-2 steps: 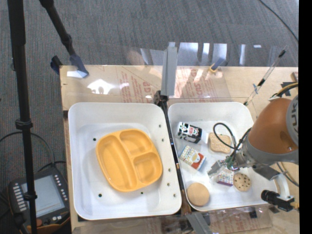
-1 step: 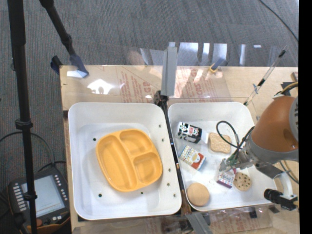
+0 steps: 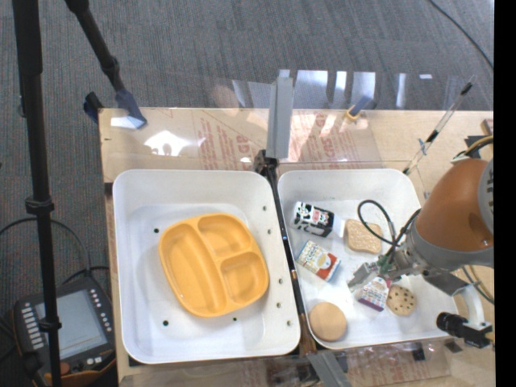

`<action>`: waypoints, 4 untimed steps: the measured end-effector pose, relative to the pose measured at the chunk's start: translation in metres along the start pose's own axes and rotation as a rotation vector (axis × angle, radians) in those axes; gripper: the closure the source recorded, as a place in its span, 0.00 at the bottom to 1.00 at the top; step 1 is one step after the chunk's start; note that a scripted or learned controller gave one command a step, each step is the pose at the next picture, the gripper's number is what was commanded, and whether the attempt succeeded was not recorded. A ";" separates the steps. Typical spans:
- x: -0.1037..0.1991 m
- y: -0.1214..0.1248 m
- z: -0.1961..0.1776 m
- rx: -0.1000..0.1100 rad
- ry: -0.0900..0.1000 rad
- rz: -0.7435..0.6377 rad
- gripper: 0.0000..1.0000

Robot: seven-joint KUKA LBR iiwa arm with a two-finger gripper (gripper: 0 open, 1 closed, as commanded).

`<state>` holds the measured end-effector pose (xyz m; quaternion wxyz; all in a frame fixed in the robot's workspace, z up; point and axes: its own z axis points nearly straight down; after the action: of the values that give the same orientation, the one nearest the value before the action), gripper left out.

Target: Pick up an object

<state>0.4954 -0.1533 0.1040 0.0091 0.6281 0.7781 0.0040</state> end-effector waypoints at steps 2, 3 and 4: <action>0.005 -0.012 -0.001 -0.003 -0.002 0.006 1.00; 0.005 -0.013 0.000 0.000 -0.001 0.008 0.00; -0.022 -0.022 0.014 0.013 0.009 0.017 0.00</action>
<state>0.4784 -0.1797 0.0894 0.0015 0.6349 0.7726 0.0018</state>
